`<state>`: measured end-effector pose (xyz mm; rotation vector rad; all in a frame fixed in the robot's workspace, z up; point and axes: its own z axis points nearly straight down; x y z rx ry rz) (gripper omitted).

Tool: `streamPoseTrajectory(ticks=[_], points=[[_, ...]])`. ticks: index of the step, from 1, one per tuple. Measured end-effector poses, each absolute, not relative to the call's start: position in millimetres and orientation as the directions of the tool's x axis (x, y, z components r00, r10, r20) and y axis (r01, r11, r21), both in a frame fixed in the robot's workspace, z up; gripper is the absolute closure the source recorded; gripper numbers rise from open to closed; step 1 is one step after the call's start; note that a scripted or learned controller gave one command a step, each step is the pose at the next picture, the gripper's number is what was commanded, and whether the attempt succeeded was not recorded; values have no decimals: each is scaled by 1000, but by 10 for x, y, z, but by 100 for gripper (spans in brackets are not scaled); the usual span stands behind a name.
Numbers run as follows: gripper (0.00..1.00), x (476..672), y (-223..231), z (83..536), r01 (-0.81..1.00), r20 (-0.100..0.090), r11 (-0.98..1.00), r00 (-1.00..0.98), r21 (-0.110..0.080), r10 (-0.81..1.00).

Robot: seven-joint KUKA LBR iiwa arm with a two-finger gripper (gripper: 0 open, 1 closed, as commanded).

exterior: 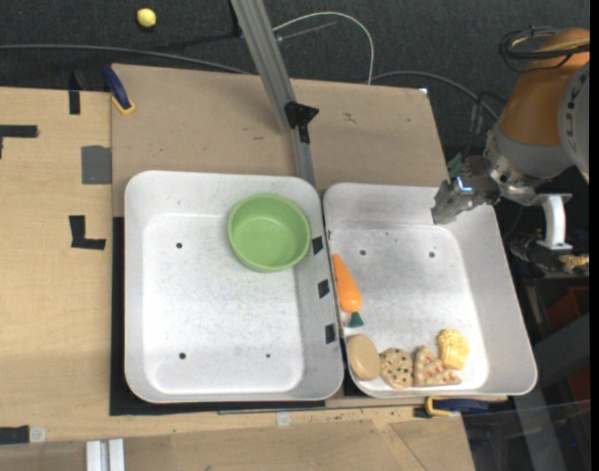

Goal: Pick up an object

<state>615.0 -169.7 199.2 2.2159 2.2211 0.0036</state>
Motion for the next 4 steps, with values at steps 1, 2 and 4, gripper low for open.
streamPoseTrajectory(ticks=[1, 2, 4], points=[[100, 6154, -1692, 2114, 1000, 0, 1, -1, 0, 1000], [100, 6082, -1265, 2135, 1000, 2, 5, -5, -2, 1000], [100, 5911, -241, 1989, 1000, 2, 6, -6, -3, 1000]])
